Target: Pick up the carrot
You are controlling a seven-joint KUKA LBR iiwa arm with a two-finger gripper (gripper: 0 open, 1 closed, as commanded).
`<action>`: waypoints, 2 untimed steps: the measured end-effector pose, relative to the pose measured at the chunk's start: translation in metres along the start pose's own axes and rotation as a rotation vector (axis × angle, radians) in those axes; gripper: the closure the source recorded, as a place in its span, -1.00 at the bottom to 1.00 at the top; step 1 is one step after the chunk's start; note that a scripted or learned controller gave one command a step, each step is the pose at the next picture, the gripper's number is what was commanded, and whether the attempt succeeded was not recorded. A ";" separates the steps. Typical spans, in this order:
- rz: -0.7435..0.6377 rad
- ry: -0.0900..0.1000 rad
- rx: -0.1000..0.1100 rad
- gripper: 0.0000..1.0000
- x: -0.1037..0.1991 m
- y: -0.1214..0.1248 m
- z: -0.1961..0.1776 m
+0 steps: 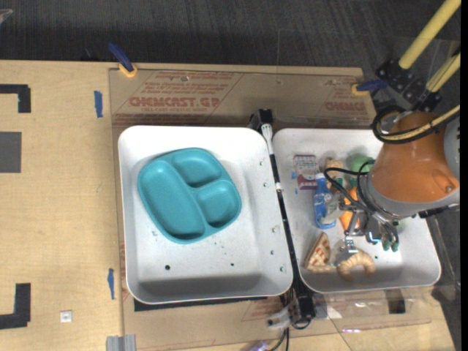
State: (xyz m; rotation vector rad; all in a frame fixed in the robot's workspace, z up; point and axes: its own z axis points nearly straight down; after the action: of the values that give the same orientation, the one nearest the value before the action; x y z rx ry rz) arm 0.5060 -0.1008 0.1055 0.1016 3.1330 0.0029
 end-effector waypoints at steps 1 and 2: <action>0.272 -0.013 0.000 -1.00 -0.056 -0.009 0.008; 0.253 -0.030 0.000 -1.00 0.014 -0.002 0.008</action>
State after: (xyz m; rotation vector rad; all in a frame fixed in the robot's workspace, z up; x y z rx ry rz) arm 0.4919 -0.1019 0.0979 0.4921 3.0661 0.0023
